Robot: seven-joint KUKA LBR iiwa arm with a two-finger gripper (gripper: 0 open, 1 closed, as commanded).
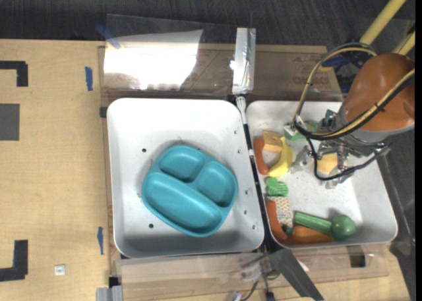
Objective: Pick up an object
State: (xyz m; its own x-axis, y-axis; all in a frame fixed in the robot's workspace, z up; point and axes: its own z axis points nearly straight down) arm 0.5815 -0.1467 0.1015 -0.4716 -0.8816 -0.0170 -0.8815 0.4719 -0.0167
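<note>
**Arm low over the right bin, grasp not yet certain**

While the arm reaches in from the right edge of the frame, its gripper sits low in the upper half of the right bin, tangled in cables. Whether the jaws are released or clenched cannot be told.

Candidate objects lie in this bin. A yellow piece and an orange piece crowd together at centre-right of the frame, just left of the gripper. A small green item lies below them. A green mallet rests along the bin's lower edge, well apart from the gripper.

At centre-left of the frame, the left bin holds a teal tray.

To do this step well, the descent probably should centre on one piece, not the seam between neighbours, and close fully before lifting straight up.
</note>
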